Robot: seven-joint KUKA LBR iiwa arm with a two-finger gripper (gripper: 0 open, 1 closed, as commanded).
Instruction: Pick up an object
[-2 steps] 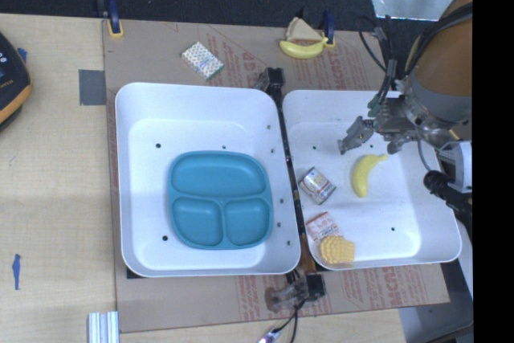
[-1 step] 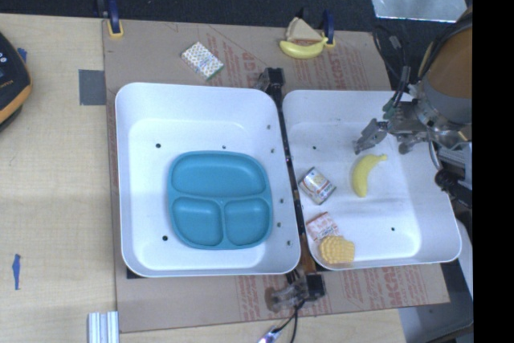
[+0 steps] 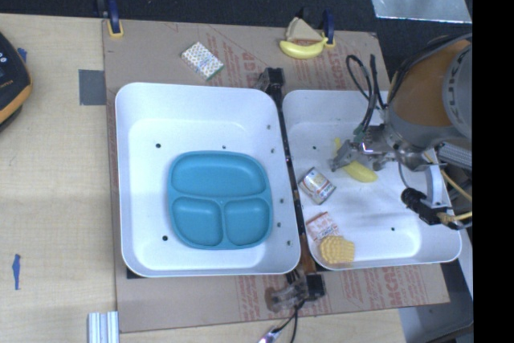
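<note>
A small yellow object lies toward the right bin's back edge, roughly midway across its floor, with the gripper low over it and the grey arm reaching in from the bin's right side. The metal fingers appear spread narrowly about the yellow piece's left end, though whether they actually touch it cannot be told from this angle. Judged from here, the step in hand is the closing grasp: it would go best if the fingers settle evenly on both sides of the piece before squeezing, then lift straight up, since a rounded, slick shape may squirt sideways. Nearer the bin's left wall sits a small silver can, tilted; at the front-left corner rest a printed packet and a yellow corn cob, touching. The left bin carries a blue divided plate. A toy banana lies on the bench's back edge.
</note>
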